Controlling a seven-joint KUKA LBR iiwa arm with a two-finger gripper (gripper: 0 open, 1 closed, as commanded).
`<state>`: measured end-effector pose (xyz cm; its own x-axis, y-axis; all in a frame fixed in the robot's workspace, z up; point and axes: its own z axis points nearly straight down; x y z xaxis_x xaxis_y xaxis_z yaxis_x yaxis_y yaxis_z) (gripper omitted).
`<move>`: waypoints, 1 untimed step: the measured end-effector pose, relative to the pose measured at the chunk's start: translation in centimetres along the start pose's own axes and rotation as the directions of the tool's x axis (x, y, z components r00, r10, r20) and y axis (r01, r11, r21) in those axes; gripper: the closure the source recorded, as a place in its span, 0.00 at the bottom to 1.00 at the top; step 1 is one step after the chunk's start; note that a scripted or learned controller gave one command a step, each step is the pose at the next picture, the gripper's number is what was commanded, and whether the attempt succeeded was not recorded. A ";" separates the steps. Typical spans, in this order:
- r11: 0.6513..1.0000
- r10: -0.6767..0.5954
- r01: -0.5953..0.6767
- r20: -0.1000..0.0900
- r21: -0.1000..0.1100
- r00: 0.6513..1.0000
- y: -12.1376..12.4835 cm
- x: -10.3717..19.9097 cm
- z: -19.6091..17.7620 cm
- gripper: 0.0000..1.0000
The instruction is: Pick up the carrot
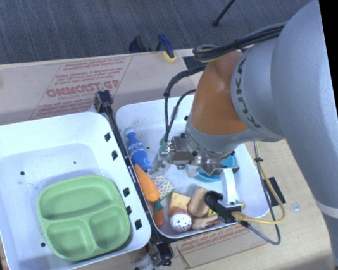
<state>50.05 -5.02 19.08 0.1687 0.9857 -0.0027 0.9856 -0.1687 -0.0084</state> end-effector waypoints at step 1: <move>0.997 0.071 -0.071 -0.002 0.008 0.997 -1.7 1.9 0.1 0.00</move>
<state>48.70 -2.90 19.01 0.2381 0.9713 -0.0015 0.9711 -0.2380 -0.0158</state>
